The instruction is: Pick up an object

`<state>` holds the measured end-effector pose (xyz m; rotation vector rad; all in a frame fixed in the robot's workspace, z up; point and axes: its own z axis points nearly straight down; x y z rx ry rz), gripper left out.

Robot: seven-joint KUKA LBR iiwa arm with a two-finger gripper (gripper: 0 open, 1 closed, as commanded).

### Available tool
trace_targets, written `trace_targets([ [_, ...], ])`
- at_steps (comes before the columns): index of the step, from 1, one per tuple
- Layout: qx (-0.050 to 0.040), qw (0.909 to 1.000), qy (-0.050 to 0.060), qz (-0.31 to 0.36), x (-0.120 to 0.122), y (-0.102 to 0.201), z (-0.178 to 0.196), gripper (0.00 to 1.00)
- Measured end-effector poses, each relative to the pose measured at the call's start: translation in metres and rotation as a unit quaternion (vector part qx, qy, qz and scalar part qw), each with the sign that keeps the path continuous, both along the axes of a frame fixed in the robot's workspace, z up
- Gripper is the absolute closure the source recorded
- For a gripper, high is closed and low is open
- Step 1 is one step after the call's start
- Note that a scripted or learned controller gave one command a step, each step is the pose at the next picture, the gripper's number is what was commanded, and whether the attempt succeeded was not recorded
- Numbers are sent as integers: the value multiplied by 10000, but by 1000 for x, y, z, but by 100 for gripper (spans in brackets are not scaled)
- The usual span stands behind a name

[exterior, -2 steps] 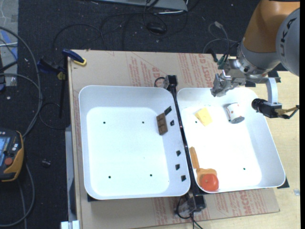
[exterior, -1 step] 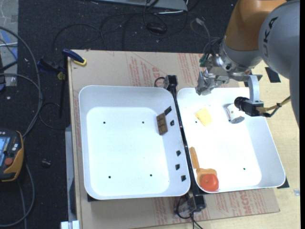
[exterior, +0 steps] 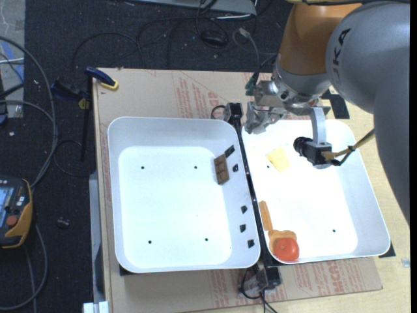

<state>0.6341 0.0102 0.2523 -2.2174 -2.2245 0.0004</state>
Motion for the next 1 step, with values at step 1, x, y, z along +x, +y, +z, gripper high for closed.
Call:
trace_targets([
  [1,2,10000,5,5,9,49,-20,100],
])
